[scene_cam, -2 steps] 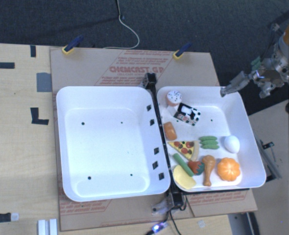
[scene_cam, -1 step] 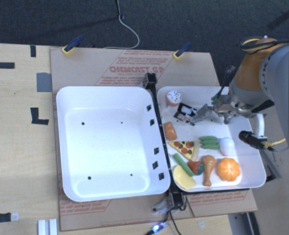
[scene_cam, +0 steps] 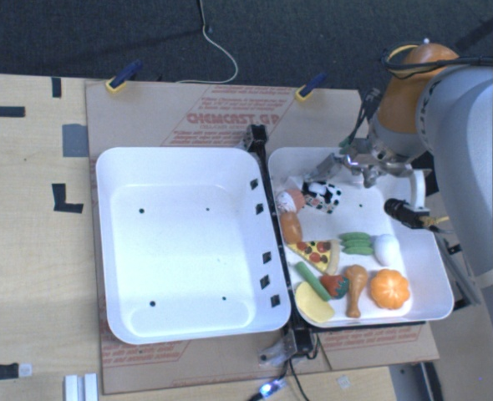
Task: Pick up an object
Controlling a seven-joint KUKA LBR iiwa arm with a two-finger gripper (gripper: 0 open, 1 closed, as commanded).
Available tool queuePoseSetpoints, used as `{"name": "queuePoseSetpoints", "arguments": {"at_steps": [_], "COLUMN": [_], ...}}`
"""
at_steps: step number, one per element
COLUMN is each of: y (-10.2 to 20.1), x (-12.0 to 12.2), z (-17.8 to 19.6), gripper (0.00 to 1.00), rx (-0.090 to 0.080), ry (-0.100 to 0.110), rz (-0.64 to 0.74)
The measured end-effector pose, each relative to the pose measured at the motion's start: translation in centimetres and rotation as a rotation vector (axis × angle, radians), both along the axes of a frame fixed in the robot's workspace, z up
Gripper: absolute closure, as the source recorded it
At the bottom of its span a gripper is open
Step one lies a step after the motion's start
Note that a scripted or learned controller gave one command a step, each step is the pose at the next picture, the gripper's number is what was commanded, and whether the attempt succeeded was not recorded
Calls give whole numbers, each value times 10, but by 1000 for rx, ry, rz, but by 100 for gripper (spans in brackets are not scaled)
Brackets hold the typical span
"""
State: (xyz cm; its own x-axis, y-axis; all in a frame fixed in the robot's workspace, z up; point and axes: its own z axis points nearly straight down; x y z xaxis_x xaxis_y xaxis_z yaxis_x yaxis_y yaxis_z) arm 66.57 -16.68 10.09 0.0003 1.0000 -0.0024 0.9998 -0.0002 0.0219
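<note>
The big grey arm (scene_cam: pixel 459 140) comes in from the right and bends over the right bin (scene_cam: pixel 430 307). It has an orange band (scene_cam: pixel 405 98) near its end. The left bin (scene_cam: pixel 180 241) sits beside the right one, and their sides touch in the middle. Both bins rest on a flat sheet of brown cardboard (scene_cam: pixel 221 115) with red words on it.

The gripper (scene_cam: pixel 330 174) hangs low over the back part of the right bin. A small black and white toy cow (scene_cam: pixel 322 195) is just under its tip. I cannot tell if the gripper is squeezing or loose, or if it has the cow.

The other toys lie in the front part of that bin. There is a round orange (scene_cam: pixel 389 289), a brown chicken leg (scene_cam: pixel 356 286), a pizza slice (scene_cam: pixel 315 251), a yellow piece (scene_cam: pixel 315 306), green beans (scene_cam: pixel 356 242) and a white egg (scene_cam: pixel 385 246).
</note>
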Motion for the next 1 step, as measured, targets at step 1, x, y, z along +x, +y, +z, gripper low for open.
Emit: {"name": "queuePoseSetpoints", "arguments": {"at_steps": [1], "y": [-39], "x": [-36], "z": [-4], "gripper": [0], "rx": [5], "ry": [-7], "rz": [-3]}}
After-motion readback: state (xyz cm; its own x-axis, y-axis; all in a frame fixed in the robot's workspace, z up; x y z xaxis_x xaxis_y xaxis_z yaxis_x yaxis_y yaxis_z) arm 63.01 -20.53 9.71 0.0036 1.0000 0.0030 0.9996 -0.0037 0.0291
